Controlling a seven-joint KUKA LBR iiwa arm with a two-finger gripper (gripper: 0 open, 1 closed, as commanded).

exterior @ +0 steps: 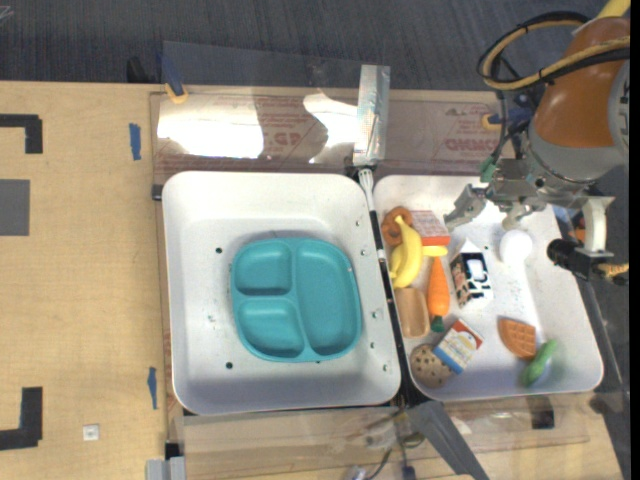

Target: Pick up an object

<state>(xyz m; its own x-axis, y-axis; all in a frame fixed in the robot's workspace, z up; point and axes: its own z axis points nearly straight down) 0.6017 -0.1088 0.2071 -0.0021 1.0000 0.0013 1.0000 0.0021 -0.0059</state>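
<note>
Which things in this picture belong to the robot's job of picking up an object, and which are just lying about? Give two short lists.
Belonging to the job:
gripper, above the right bin
banana
carrot
waffle
cookie
small carton
green toy

Just lying about:
teal divided plate in the left bin
blue tape marks on the bench
clear sheet behind the bins
</note>
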